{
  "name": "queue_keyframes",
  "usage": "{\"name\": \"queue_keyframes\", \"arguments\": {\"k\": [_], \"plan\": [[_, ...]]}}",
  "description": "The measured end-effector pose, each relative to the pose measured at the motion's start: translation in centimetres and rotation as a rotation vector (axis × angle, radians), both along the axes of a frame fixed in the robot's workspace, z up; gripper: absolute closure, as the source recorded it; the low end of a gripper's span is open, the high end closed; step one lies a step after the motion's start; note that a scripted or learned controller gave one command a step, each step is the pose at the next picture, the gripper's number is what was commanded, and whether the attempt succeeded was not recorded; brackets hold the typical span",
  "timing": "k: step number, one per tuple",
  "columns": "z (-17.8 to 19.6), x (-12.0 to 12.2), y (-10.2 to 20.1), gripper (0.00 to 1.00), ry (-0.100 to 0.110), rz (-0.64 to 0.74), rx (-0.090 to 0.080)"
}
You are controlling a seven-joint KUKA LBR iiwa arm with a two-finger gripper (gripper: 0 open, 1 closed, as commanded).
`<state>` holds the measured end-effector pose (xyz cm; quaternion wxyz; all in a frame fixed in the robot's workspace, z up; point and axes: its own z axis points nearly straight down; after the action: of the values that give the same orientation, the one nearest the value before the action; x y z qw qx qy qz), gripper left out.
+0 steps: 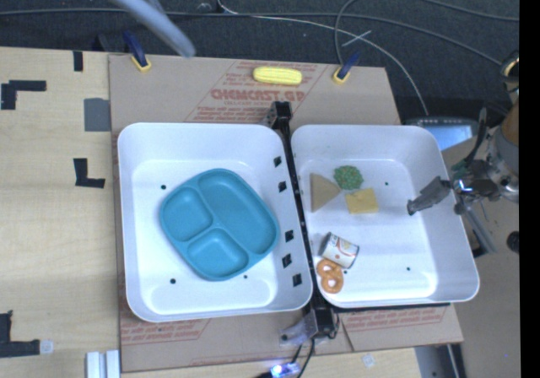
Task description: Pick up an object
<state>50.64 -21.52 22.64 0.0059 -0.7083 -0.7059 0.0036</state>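
A robotics lab test station: two white bins [135, 224] clamped side by side on a cardboard sheet [211, 94] over a wooden bench [51, 224], cables [371, 5] trailing across dark flooring (toy food as test pieces).

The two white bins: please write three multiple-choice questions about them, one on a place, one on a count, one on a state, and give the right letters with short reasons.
1. Where does the blue divided plate lie?
A. left bin
B. right bin
C. on the cardboard
2. How many small items lie in the right bin?
A. two
B. five
C. eight
3. How is the gripper placed?
A. over the plate
B. at the right bin's right edge, away from the items
C. outside both bins

Answers: 1 A, the plate fills the left bin's floor. 2 B, a broccoli, two wedges, a pretzel and a small packet. 3 B, it sits near the right wall.
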Motion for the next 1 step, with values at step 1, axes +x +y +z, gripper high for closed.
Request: {"name": "queue_keyframes", "arguments": {"k": [1], "plan": [[0.67,0.29,0.06,0.00,-0.012,0.004,-0.003]]}}
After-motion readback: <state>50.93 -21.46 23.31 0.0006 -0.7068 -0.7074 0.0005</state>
